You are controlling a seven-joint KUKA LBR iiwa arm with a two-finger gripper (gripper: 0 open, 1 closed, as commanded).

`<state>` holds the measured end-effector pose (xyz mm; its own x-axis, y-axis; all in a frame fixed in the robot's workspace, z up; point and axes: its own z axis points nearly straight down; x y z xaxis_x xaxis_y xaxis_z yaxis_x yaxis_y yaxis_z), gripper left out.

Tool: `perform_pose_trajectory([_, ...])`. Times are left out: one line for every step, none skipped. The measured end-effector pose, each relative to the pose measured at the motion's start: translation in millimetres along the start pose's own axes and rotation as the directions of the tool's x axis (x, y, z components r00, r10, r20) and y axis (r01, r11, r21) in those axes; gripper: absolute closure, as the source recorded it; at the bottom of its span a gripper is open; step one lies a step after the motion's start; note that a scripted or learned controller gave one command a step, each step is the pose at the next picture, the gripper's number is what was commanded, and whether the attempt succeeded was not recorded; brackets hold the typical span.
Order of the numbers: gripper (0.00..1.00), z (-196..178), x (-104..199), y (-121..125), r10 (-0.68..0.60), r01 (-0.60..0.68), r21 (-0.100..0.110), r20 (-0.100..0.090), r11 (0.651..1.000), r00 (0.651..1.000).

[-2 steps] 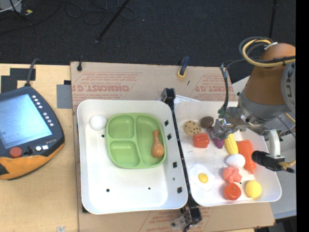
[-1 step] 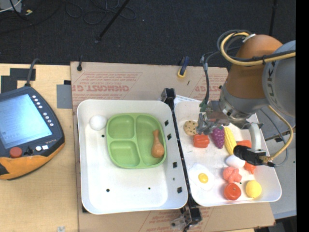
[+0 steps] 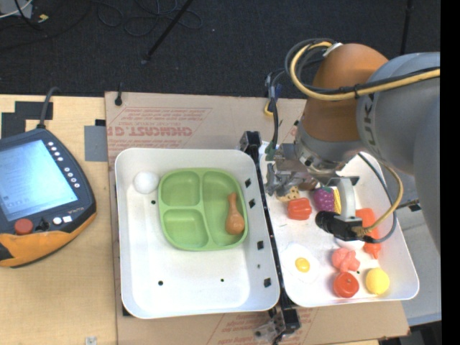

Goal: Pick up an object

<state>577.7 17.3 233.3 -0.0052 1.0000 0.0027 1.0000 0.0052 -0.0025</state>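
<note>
The gripper (image 3: 282, 180) hung low over the upper left corner of the right bin (image 3: 402, 279), close to the divider between the two bins, and its metal parts ran together into a dark cluster, so I cannot tell how it was set or whether anything was caught in it. Just below and to its right lay a small dice-like cube (image 3: 292, 192), partly hidden by the mechanism, and beside that an orange-red block (image 3: 299, 208) and a purple bunch of grapes (image 3: 325, 198). The arm's orange band (image 3: 345, 67) and grey body (image 3: 402, 121) covered the bin's upper right part. Further down the same bin sat a fried egg toy (image 3: 302, 265), a pink piece (image 3: 345, 258), a red tomato (image 3: 346, 284), a yellow lemon (image 3: 376, 281) and an orange piece (image 3: 366, 218) half masked by a black cable fitting (image 3: 338, 225). In the left bin (image 3: 144, 293) a green divided tray (image 3: 187, 210) held a brown drumstick-shaped toy (image 3: 234, 215) in its right compartment, with a white ball (image 3: 146, 182) just off the tray's upper left corner. A control pendant (image 3: 39, 192) rested on the bench at the far left, cut off by the frame edge.
</note>
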Motion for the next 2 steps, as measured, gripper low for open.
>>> perform_pose_trajectory([1.0,-2.6,24.4,16.3,0.003,-0.003,-0.001,0.002,1.0,1.0])
perform_pose_trajectory([1.0,-3.3,18.7,15.3,0.004,-0.004,0.001,0.003,1.0,1.0])
